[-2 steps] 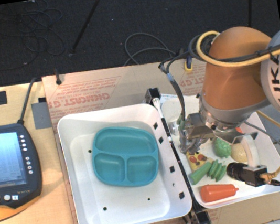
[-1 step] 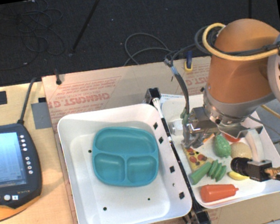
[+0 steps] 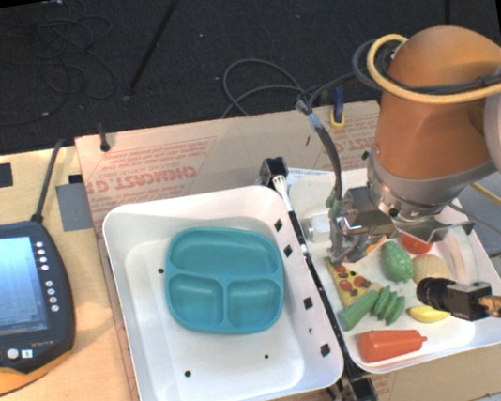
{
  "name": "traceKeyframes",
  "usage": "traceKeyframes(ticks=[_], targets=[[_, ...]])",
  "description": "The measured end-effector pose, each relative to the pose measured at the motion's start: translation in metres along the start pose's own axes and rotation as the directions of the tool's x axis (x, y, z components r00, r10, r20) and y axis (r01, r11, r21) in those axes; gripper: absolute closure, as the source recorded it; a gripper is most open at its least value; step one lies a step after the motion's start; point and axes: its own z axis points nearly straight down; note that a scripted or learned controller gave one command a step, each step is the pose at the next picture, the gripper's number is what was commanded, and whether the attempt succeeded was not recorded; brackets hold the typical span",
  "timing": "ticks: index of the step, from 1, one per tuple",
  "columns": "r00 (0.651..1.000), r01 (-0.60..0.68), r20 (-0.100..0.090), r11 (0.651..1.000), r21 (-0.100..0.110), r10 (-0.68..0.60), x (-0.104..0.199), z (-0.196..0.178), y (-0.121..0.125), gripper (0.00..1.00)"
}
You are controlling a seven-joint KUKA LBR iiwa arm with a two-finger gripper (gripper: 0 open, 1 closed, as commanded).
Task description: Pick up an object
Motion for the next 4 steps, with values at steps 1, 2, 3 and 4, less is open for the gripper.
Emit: traceKeyframes(ticks=[1,2,3,4], targets=[[1.000,-0.002,0.000,1.000,0.004,0.002,-0.001,-0.009,0.000,1.00],[1.000,0.000,0.000,1.000,0.006,0.000,-0.045,0.135,-0.014,1.00],[1.000,0.012,-0.002,1.000,-0.017,-0.012,0.015,0.079,0.051,1.00],[1.000,0.008,-0.001,1.000,-0.009,-0.008,0.053,0.090,0.060,1.00]])
